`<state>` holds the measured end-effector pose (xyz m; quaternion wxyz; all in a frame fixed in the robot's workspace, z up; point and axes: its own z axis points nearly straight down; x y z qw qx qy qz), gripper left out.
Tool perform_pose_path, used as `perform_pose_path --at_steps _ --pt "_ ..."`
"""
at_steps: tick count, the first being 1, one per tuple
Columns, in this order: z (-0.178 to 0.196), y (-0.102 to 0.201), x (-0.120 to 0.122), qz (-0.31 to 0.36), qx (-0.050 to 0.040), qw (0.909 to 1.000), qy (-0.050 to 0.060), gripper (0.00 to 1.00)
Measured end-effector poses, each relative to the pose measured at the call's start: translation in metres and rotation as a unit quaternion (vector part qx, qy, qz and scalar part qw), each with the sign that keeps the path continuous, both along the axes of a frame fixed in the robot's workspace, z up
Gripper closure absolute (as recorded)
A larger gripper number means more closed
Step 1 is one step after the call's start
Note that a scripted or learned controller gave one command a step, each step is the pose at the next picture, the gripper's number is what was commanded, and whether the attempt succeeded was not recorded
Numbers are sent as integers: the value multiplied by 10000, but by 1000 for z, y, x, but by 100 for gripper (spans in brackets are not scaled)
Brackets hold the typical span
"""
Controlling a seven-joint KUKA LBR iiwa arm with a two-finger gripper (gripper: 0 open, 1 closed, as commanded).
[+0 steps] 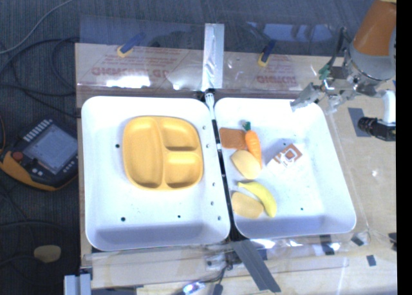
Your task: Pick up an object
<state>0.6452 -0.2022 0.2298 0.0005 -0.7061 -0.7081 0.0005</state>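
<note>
My gripper (313, 96) hangs over the far right corner of the right bin (322, 190), above its rim, with nothing seen in it. Well to its left in that bin lie an orange carrot (253, 146), a flat orange-brown slice (231, 137), a pale yellow potato-shaped piece (245, 163), a yellow banana (262, 196) and a yellowish lump (245, 205). A small white and red-brown box (286, 156) sits apart from them, nearer the bin's middle and closest to the gripper.
The left bin (103, 210) holds a yellow divided tray (162, 152). A raised rim between the bins (219, 158) separates them. A teach pendant (40, 154) lies on the floor at the left. Bare bin floor lies right of the box.
</note>
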Motion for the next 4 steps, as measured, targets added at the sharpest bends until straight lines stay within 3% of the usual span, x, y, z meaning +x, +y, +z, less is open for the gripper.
perform_pose_path --at_steps 1,2,3,4 --pt "-104 68 -9 -141 -1 9999 9 0" --pt "-138 105 -7 933 -30 9956 -57 0" --pt "-46 129 -33 1858 -7 9826 -7 0" --pt "-139 100 -9 905 -7 9959 -73 0"
